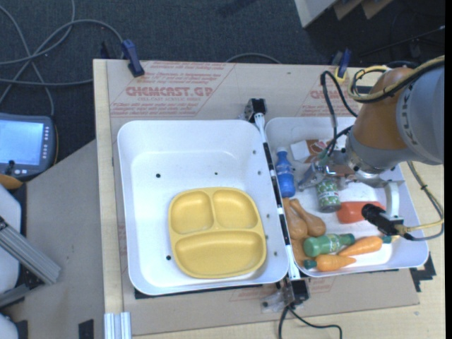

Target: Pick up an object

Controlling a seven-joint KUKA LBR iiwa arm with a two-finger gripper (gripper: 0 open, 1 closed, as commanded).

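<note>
**Grey arm working over the right bin**

You are looking at the gripper (321,171) hanging over the right bin (417,256), just at twelve o'clock of a speckled green jar (328,195). Whether its jaws are apart or together, I cannot tell. A yellow divided tray (215,232) is lying in the left bin (141,189).

A divided tray (215,232) lies in the left bin (141,147); bottles (284,175), toy carrots (335,262) and other items crowd the right bin (409,256).
</note>
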